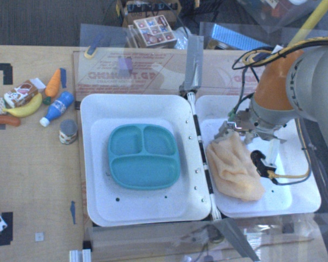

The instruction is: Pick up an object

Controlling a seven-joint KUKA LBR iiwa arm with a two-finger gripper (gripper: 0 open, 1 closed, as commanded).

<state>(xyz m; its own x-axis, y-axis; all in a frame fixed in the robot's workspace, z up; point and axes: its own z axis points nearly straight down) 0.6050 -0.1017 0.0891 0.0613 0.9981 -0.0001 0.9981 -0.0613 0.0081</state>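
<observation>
A crumpled beige cloth-like object (233, 167) lies in the left half of the right bin (295, 196). My gripper (238, 131) hangs below the orange band of the arm (276, 83) and is down at the far end of this beige object, apparently touching its top edge. The wrist body hides the contact, so whether anything is held is unclear. A black and yellow cable (264, 165) loops from the wrist down beside the object's right side.
The left bin (93, 109) holds a teal divided plate (144, 156). On the bench to the left lie a banana (22, 109), a carrot (54, 82), a blue bottle (57, 107) and a small can (68, 131). Boxes stand behind the bins.
</observation>
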